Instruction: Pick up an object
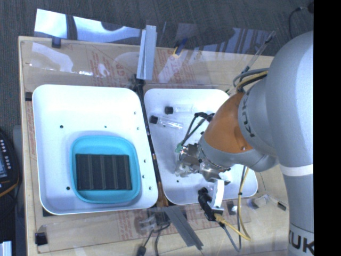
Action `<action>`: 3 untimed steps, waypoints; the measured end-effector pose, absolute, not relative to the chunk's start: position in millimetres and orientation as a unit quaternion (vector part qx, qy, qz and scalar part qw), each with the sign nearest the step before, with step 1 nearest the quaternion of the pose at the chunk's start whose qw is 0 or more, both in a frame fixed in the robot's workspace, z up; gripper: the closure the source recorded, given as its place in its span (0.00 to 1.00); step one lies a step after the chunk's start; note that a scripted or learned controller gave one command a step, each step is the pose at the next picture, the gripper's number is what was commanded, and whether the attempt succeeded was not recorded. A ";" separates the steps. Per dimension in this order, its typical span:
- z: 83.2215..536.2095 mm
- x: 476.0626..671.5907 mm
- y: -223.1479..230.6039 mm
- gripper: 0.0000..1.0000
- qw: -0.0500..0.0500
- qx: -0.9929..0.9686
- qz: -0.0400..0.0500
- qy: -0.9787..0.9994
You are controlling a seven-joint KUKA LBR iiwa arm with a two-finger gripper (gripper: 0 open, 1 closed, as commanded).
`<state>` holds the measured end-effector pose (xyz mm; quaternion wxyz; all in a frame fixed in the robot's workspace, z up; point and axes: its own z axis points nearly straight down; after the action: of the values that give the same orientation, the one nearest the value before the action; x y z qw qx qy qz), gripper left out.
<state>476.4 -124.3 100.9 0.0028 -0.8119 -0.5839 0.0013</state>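
While the claw [184, 161] reaches into the right bin [160, 97], its grip unreadable, a clear tube [169, 123] lies crosswise.

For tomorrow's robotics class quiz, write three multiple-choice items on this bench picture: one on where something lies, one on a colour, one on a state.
1. Where does the tray with the dark ribbed inside lie?
A. in the left bin
B. in the right bin
C. on the bench outside both bins

2. What colour is that tray's rim?
A. red
B. light blue
C. yellow

3. How does the arm stand?
A. pulled back off the bench
C. over the left bin
B. reaching down into the right bin

Key: 1 A, the tray sits inside the left bin. 2 B, its rim is light blue around a dark middle. 3 B, the arm hangs over the right bin, its gripper low inside it.
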 end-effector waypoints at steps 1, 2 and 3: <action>101.0 476.4 -124.3 0.00 0.003 -0.812 0.001 -0.584; 361.6 477.6 -143.5 0.00 0.000 -0.833 0.000 -0.554; 199.1 482.9 -147.5 0.00 0.003 -0.857 0.002 -0.515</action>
<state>482.9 -147.5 199.1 0.0027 -0.8572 -0.5151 0.0018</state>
